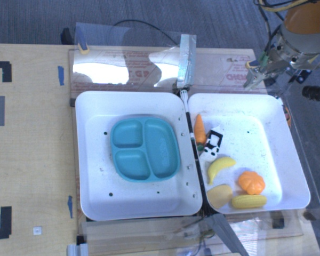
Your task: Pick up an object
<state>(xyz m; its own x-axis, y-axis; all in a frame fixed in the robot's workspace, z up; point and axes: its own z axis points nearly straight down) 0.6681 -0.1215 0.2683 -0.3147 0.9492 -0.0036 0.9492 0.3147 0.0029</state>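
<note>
We see the metal gripper (257, 72) hovering beyond the right bin's (272, 108) far rim; we cannot tell its state. Along that bin's near edge lie smooth plastic foods: a round orange pumpkin (251, 182), a corn cob (249, 201), a curved banana (220, 167). The left bin (90, 143) carries a divided teal plate (145, 148).

The grey arm with the orange band (309, 15) is cut off by the top and right edges of the frame. The small two-finger gripper (254, 79) is too small and blurred for its fingers to be resolved. The small black-and-white printed object (213, 142) cannot be identified.
</note>
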